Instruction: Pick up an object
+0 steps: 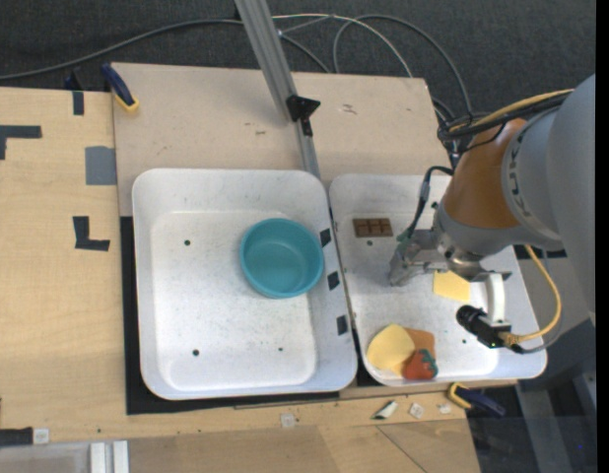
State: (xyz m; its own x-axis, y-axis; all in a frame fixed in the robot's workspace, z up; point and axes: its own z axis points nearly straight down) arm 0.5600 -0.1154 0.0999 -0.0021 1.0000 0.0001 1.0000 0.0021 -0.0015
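1. The grey arm (541, 180) comes in from the right, its orange band (477, 185) sitting just above the wrist, and bends down over the right bin (383, 203).
2. The gripper (401, 270) hangs low in the middle of that bin, over bare white floor. From where I stand I cannot tell whether its jaws are open or closed, and I see nothing between them.
3. A small brown block (372, 228) lies flat near the far left part of the right bin, a little up and left of the gripper and apart from it.
4. A pale yellow piece (450, 286) lies just to the right of the gripper, partly tucked under the wrist.
5. At the near edge of the right bin sits a round yellow thing (388, 348), and touching its right side is an orange and red thing (420, 361). Both are well clear of the gripper.
6. The left bin (167, 294) holds a teal bowl (281, 256), upright, towards its right side and far half.
7. A grey metal pole (270, 52) slants down from the top to the gap between the two bins.
8. Black cables (383, 37) loop across the dark floor behind the bench, and a yellow cable (553, 289) curls beside the wrist.
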